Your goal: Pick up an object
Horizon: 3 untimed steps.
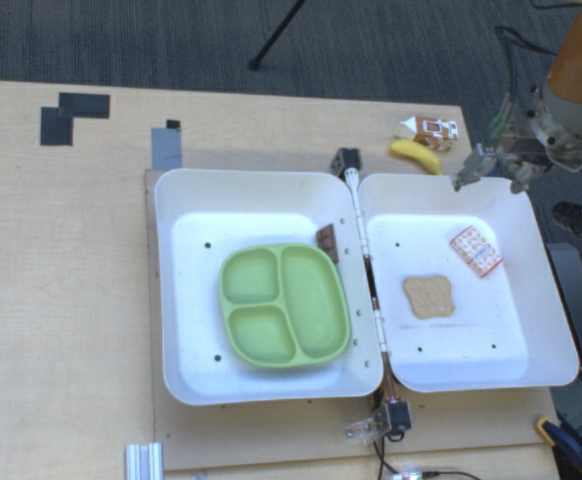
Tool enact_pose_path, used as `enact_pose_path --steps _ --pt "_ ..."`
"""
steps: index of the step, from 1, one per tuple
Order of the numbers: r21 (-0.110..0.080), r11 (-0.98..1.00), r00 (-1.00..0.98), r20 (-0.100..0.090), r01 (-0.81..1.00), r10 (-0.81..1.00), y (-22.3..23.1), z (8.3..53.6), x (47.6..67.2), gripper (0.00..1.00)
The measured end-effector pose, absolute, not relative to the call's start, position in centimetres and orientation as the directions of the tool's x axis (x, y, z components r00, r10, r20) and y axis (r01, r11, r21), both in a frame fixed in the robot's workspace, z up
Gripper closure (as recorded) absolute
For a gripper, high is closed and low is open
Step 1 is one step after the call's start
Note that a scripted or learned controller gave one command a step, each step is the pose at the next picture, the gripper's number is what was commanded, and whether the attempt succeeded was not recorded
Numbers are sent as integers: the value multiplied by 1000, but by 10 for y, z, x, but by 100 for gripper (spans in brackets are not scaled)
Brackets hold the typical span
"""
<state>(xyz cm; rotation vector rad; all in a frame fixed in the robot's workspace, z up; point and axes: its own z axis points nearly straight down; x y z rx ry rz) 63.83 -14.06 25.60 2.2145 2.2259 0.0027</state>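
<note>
two shallow white bins sat side by side on the bench, the left bin (186, 268) and the right bin (531, 298), their inner rims meeting along a hinge-like strip down the middle. the left bin held two things: one green divided plate (284, 306) with three compartments, lying toward the near half of the floor, and one small brown piece (326, 238) tucked against the right wall just above the plate's far corner. the right bin also held two things: one slice of toast (429, 296) lying flat near the middle of its floor, and one small red and white packet (475, 250) up and to the right of it, apart from the toast and nearer the far right wall. open white floor lay around both, widest along the near edge and the left side of that bin. outside the bins, beyond the right bin's far rim, lay one banana (415, 154) and one small carton (431, 129) just beside it on the wood. the gripper (494, 166) hung at the far right corner of the right bin, over its rim, with nothing seen between its fingers; how wide they stood i could not tell. the arm (579, 68) rose behind it at the view's right edge.
</note>
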Motion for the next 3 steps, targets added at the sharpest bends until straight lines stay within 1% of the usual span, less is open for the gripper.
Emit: enact_pose_path --steps 1,2,3 --pt "0 3 -3 0 1000 1000 -164 199 573 0" --pt "10 2 -2 -2 1000 1000 -137 88 551 0" --pt "17 4 -4 0 1000 1000 -136 100 553 100"
